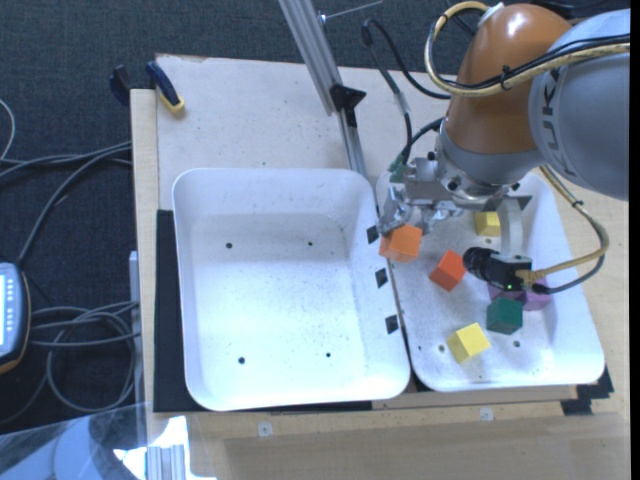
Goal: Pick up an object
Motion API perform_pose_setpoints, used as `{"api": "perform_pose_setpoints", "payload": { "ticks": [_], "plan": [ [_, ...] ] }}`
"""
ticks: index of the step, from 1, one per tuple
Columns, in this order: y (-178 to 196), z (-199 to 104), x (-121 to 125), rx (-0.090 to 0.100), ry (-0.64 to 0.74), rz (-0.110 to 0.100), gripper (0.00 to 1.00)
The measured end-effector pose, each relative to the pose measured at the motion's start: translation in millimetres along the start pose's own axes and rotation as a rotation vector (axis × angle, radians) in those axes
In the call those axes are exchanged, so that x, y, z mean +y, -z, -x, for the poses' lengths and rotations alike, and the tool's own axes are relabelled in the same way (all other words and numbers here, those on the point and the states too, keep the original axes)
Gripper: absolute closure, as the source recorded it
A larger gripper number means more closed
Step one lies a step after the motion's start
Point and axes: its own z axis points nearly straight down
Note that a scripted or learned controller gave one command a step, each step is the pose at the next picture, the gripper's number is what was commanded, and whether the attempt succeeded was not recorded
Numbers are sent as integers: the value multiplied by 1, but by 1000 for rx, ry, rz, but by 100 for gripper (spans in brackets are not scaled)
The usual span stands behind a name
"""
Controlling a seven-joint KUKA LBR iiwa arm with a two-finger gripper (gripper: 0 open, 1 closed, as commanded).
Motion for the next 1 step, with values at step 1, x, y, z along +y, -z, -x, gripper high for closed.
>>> {"api": "perform_pose_setpoints", "payload": {
  "ticks": [1],
  "plan": [
    [-6,-48,-19,0,0,-1,100]
  ]
}}
